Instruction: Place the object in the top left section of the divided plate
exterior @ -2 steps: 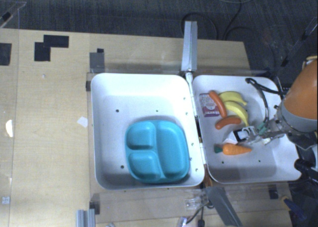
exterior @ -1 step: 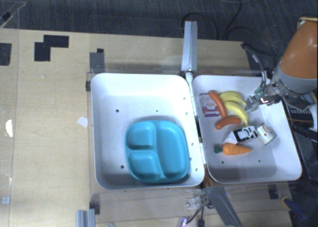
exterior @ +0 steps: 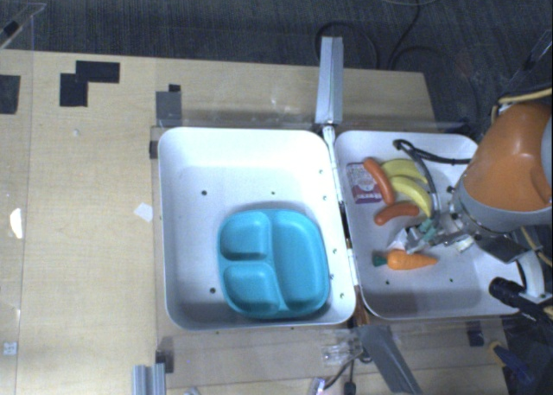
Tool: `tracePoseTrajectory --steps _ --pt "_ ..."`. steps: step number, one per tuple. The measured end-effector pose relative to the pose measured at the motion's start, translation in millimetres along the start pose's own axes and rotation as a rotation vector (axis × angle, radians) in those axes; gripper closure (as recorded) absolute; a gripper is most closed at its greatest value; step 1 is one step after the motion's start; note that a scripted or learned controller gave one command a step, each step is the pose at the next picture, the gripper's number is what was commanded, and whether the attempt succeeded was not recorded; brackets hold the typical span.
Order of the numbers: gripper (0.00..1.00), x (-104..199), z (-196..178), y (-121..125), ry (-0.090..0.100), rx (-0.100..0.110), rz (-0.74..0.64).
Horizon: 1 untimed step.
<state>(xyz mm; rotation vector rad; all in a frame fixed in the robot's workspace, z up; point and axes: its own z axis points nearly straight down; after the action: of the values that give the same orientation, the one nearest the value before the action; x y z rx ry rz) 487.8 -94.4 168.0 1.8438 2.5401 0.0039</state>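
Note:
A blue divided plate (exterior: pixel 275 262) lies in the left bin (exterior: pixel 190 212), toward its front, with nothing in its three sections. Its top left section (exterior: pixel 244 238) is the small one nearest the bin's middle. My gripper (exterior: pixel 425 233) hangs low in the right bin (exterior: pixel 449 298), just above the thick end of an orange carrot (exterior: pixel 410 259) with a green stub. I cannot tell whether it touches the carrot. The arm's orange band (exterior: pixel 514 160) covers the bin's right side.
Behind the gripper in the right bin lie a yellow banana (exterior: pixel 410 184), two red sausages (exterior: pixel 378 177) (exterior: pixel 396 212) and a small printed packet (exterior: pixel 359 181). A metal rail (exterior: pixel 331 82) stands behind the wall that separates the bins.

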Motion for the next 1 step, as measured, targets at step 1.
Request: tracePoseTrajectory --steps 1 --pt "1.00 -1.3 -17.3 49.2 -0.001 -0.002 -0.017"
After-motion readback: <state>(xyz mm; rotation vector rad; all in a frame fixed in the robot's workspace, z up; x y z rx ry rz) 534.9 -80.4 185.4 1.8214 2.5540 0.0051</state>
